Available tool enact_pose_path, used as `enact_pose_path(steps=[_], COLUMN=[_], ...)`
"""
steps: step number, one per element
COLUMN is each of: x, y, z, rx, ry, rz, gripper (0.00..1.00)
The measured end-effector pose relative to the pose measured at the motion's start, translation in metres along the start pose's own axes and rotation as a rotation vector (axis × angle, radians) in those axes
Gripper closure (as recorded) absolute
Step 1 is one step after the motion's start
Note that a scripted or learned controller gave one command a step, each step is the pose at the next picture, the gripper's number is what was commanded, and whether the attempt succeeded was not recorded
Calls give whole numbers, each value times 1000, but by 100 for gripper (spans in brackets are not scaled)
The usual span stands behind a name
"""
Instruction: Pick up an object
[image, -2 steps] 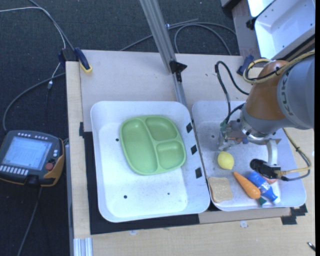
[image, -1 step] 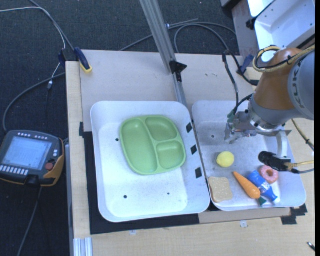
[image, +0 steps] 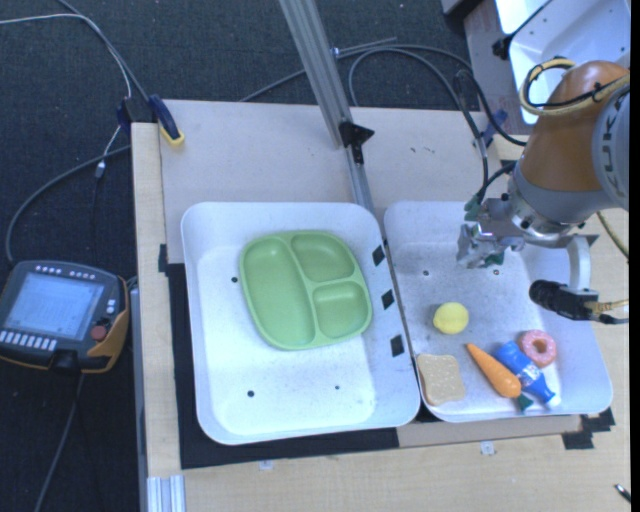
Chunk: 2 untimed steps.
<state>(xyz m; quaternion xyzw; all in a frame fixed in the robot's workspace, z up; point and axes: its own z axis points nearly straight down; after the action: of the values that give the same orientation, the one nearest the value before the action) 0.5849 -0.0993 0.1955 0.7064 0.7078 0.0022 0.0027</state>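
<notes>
the objects to pick from lay in the right bin (image: 560, 400), grouped toward its near edge. a yellow ball (image: 451, 318) sat a little apart from the rest, closer to the bin's middle. nearer the camera, a slice of toast (image: 441, 379) lay in the near left corner, with an orange carrot (image: 494, 369) just beside it on the right, slanted. a blue item (image: 527, 373) lay against the carrot's far end, and a pink ring donut (image: 539, 347) rested touching the blue item's upper end.

the gripper (image: 484, 250) hung over the far part of the same bin, well apart from all of those things, and nothing was seen between its fingers. whether they were apart or closed could not be told from that angle; the tip was a small blur of grey and green. above it the arm (image: 570, 140) showed its orange band, and part of a dark letter on the grey casing was cut off by the frame edge and unreadable.

the blue item carried some white marking, too small to read. its kind could not be made out.

the left bin (image: 215, 400) held a green divided plate (image: 305, 288) with three compartments, tilted slightly. a metal pole (image: 330, 90) rose slantwise from between the bins. both bins sat on a pale wooden bench (image: 250, 150), with black tape showing at their near edges. a clamp with a yellow tip (image: 166, 122) gripped the bench's far left corner. to the left, on dark carpet crossed by cables, lay a teach pendant (image: 60, 315) with a pale screen whose text was illegible.
</notes>
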Motion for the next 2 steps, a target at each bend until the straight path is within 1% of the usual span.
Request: enact_pose_path(steps=[1,2], x=[-1,52], y=[7,10], z=[-64,-70], rx=[-2,4], ry=[-1,3], rz=[0,-5], gripper=[100,100])
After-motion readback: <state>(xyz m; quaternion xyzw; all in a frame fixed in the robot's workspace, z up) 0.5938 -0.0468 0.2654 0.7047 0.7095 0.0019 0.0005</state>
